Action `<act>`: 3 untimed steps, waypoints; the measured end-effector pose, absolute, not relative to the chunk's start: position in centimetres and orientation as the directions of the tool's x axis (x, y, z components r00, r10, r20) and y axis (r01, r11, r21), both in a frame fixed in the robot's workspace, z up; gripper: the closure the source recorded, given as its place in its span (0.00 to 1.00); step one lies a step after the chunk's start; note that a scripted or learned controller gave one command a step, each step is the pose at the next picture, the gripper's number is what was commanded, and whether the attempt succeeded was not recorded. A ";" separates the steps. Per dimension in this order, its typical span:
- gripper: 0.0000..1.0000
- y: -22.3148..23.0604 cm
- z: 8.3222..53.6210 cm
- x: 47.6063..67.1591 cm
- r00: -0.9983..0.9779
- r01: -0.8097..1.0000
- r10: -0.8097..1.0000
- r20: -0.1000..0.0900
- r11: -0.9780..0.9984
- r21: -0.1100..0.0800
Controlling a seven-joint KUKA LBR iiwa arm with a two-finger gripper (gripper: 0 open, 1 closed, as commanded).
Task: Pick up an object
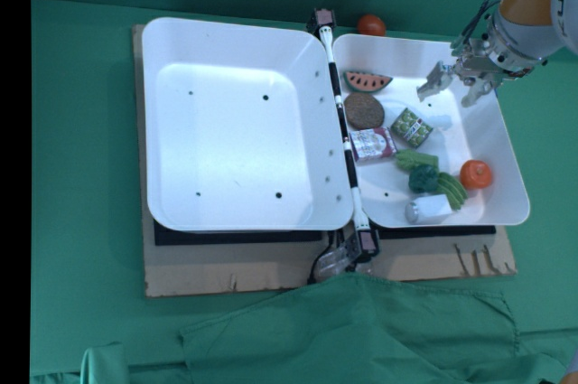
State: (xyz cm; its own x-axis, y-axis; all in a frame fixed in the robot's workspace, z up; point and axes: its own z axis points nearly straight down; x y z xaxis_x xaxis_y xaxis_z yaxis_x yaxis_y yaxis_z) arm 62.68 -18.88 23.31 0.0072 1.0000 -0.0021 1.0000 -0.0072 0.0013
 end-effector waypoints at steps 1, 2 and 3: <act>0.00 -18.8 19.2 55.6 0.007 1.000 1.000 -0.001 -0.007 -0.004; 0.00 -18.7 18.4 65.8 -0.001 1.000 1.000 -0.006 0.001 0.014; 0.00 -18.2 18.7 57.5 0.006 1.000 1.000 -0.008 -0.005 0.018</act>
